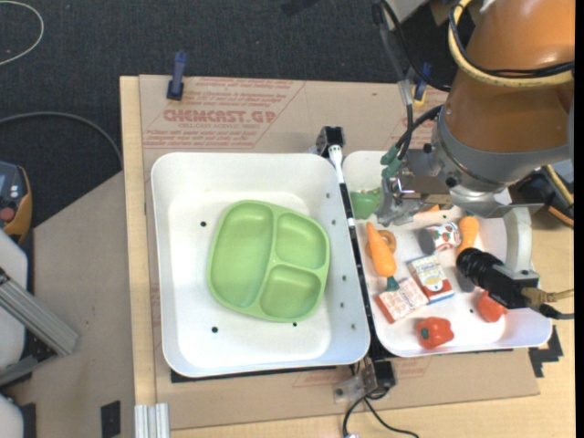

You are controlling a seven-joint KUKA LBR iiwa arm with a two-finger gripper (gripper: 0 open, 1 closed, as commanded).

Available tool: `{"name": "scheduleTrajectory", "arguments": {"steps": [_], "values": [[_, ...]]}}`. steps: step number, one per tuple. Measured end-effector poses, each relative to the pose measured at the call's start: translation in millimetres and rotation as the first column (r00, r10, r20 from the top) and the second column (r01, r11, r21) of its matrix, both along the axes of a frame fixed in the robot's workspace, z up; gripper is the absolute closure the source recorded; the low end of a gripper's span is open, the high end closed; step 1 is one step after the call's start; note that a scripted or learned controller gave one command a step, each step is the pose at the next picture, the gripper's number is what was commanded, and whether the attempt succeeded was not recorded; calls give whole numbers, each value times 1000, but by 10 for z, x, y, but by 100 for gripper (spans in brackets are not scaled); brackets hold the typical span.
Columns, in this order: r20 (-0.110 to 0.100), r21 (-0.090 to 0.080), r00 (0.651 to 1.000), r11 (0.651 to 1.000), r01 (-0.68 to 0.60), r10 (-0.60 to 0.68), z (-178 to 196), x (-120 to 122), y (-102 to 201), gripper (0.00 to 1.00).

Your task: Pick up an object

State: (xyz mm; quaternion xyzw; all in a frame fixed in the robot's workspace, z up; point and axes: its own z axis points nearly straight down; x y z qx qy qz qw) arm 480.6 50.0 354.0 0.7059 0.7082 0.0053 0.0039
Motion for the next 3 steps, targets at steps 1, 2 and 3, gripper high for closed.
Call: {"name": "scheduleTrajectory", "arguments": {"steps": [1, 2, 3], "values": [[-21, -2, 1000, 1000, -2, 2, -614, -25, 469, 100], [-1, -3, 1000, 1000, 9, -9, 386, -5, -230, 100], [-25, -2, 1000, 1000, -3, 3, -723, 167, 493, 100]]}}
